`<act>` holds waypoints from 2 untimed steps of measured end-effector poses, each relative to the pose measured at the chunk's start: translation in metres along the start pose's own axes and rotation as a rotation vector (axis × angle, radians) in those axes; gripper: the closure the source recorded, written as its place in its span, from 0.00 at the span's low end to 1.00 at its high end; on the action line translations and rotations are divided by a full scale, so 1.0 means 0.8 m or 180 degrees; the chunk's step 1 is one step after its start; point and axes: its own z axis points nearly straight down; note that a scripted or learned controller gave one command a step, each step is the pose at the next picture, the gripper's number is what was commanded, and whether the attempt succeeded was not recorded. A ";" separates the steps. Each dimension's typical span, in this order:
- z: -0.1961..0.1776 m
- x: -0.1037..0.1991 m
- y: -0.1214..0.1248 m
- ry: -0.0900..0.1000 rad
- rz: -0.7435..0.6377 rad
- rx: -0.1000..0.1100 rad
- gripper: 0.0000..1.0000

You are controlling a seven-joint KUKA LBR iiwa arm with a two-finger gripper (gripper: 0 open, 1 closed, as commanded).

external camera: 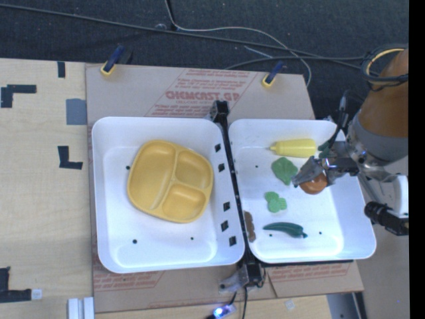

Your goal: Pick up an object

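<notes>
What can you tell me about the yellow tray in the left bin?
The yellow tray is a rounded square plate that looks like smooth plastic, with a raised rim and ridges dividing it into three compartments: one long one and two smaller ones. It lies flat and upright on the floor of the left bin, turned at an angle to the bin's walls, roughly central. Its compartments hold nothing, and it touches nothing but the bin floor.

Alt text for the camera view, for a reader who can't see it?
A gripper sits low in the right bin at an orange object, among a corn cob, two green toys and a dark green pepper. The left bin holds a yellow tray.
</notes>
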 end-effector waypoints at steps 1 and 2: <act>0.025 0.060 0.013 0.0000 0.0001 0.0009 1.00; 0.025 0.119 0.031 0.0001 -0.0004 0.0004 1.00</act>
